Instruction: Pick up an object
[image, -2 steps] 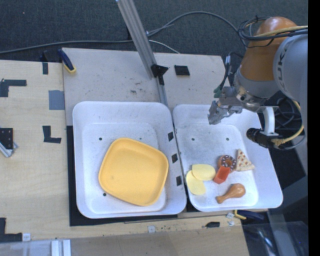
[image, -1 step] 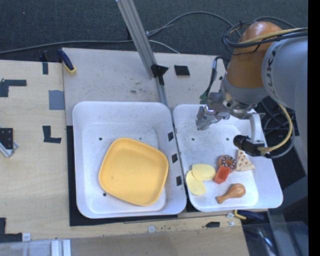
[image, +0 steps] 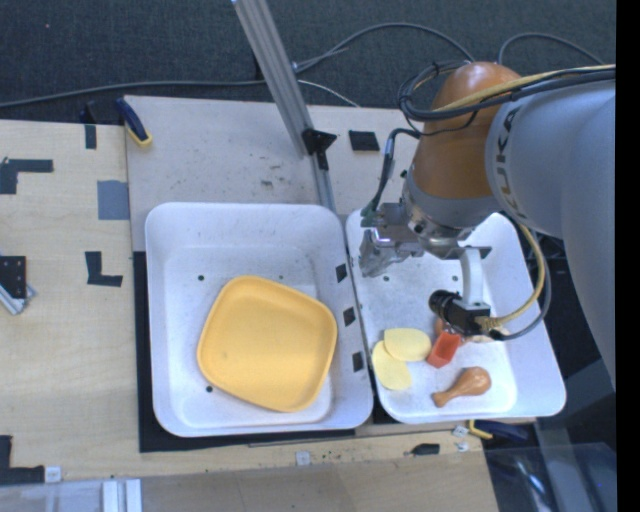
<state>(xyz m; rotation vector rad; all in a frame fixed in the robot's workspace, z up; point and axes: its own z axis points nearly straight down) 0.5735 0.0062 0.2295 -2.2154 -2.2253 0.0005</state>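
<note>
Camera view showed the gripper (image: 375, 255) low over the far-left part of the right bin (image: 525, 392), close to the wall that this bin shares with its neighbour. Seen from above, it was masked by its own wrist, so whether it was open or shut could not be told, and nothing could be seen held in it. The grey arm (image: 560, 150) with its orange band ran off from it toward 2 o'clock. The bin floor just beneath the gripper was bare white. The loose things lay apart from it, toward 5 o'clock, in the near part of the same bin. Nearest was a pale yellow round slice (image: 408, 344), lying flat. A second yellow slice (image: 391, 370) lay at its 7 o'clock, the two overlapping at their edges. A small red block (image: 444, 349) sat just beside the first slice at its 3 o'clock, touching it or nearly so. At 5 o'clock from the block, a brown drumstick-shaped piece (image: 463, 384) lay on its side, its thick end pointing to 2 o'clock. Toward 8 o'clock from the gripper, across the shared wall, the left bin (image: 180, 250) held a square yellow plate (image: 268, 343) with rounded corners, lying flat on the near half of the floor. Both bins rested on the worktop (image: 60, 300), which carried scraps of black tape. A blue and yellow clamp (image: 133, 121) lay far off at 10 o'clock.
</note>
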